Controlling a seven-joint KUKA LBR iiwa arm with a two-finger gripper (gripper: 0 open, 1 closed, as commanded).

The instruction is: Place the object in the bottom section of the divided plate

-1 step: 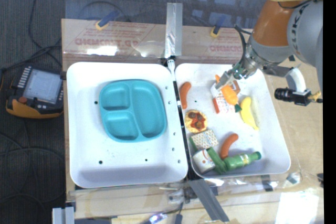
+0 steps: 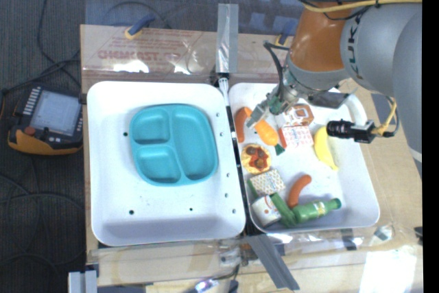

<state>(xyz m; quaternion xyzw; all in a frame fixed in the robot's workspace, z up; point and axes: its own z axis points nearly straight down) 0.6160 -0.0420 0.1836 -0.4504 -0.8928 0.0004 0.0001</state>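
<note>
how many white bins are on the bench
2. The left bin holds the blue divided plate. The right bin holds the toy food, with the gripper over its upper left part.

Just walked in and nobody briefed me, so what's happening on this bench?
A KUKA arm reaches into the right bin, its gripper low over a pile of toy food, near the orange carrot. Nothing is visibly held yet. The blue divided plate sits in the left bin with nothing in its sections.
</note>
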